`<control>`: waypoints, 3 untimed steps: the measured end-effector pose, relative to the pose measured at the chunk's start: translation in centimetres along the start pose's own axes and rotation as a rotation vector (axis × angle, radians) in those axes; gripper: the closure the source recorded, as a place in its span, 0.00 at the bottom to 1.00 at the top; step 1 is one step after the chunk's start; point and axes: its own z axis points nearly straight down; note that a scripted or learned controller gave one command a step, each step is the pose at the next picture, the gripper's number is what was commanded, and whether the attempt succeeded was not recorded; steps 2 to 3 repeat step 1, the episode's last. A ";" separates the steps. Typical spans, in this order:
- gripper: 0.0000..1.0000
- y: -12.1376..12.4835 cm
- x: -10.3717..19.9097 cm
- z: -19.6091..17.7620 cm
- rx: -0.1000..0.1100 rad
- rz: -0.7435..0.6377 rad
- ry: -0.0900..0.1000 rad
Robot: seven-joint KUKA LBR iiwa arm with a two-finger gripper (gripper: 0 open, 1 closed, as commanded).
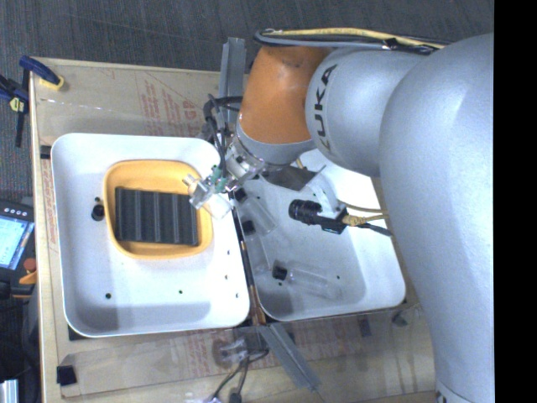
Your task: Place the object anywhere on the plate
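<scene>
A yellow plate (151, 173) with a dark ridged insert (157, 217) lies in the left bin (126, 309). My gripper (210, 194) hangs over the plate's right edge, close to the wall between the two bins. A small pale piece shows right at its tip, and I cannot tell if it is held. A clear plastic object (317, 280) with a black end (279, 271) lies near the front of the right bin (377, 284). Another clear piece (257, 222) lies by that bin's left wall.
The big grey arm with its orange band (281, 91) covers the back of the right bin. A black connector with a cable (309, 211) juts from the wrist over that bin. A small dark spot (98, 211) sits left of the plate. Clamps sit at the bench's far left edge.
</scene>
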 end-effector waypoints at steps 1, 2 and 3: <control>0.00 0.0 0.0 0.0 0.000 0.000 -0.001; 0.00 0.0 0.0 0.0 0.000 0.000 -0.001; 0.00 0.0 0.0 0.0 0.000 0.000 -0.001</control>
